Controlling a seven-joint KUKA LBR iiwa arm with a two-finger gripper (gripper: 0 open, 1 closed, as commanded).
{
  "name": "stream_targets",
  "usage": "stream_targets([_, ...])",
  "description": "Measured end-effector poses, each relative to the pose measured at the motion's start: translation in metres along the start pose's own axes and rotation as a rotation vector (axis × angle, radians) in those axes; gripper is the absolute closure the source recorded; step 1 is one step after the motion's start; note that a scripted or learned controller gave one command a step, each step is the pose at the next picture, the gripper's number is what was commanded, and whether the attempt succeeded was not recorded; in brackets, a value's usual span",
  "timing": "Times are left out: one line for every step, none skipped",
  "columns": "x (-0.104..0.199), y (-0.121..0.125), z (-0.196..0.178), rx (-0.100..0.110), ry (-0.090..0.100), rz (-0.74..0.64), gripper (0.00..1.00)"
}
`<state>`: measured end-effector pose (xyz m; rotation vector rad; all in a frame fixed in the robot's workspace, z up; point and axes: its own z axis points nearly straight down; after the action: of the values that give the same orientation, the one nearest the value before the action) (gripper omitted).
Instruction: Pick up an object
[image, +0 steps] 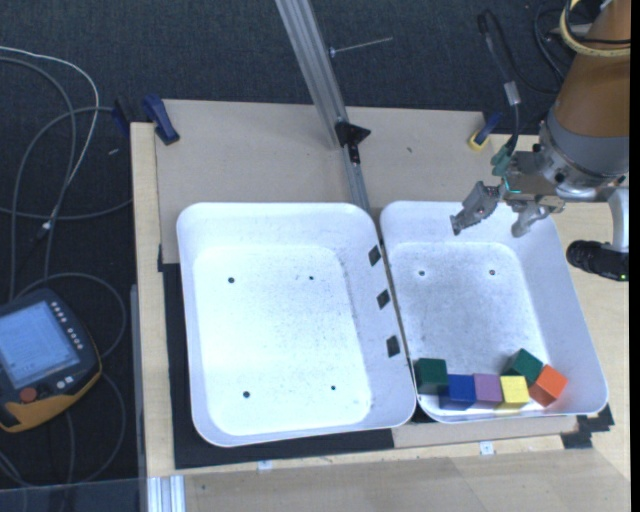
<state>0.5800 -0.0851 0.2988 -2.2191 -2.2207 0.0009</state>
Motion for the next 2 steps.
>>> stream_targets([0.016, 0.012, 0.071, 0.007, 0.001, -0.001, 0.00])
stream_targets([-0.005, 0.079, 0.042, -0.010, -0.003, -0.001, 0.00])
